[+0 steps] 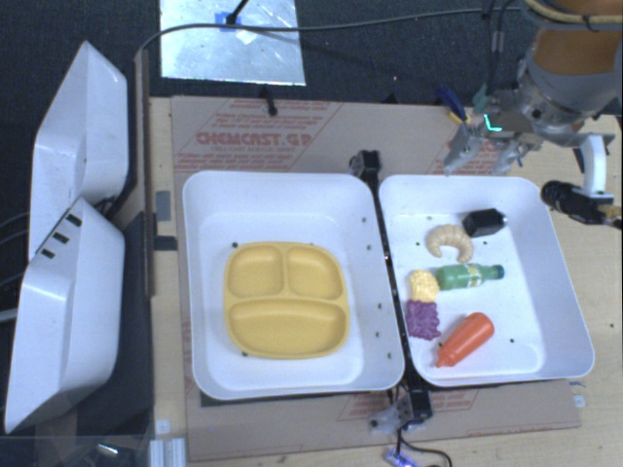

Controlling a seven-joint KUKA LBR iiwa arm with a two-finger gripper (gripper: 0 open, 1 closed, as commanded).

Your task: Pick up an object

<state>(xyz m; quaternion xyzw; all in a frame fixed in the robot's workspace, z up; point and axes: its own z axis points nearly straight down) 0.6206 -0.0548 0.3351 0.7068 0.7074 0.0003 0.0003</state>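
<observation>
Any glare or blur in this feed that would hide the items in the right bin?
Camera view: light is even and soft, the right bin items read sharply with faint shadows; strongest glare sits on the foil sheet at the top, away from them; the hand looks slightly soft above the bin's far rim.

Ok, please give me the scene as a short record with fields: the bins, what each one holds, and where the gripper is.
left bin: holds a yellow divided tray
right bin: holds six small items
items in right bin: black object, croissant, green bottle, yellow corn piece, purple grapes, orange carrot
gripper: above the far edge of the right bin, holding nothing
arm: orange band above the wrist, entering from the right
</observation>
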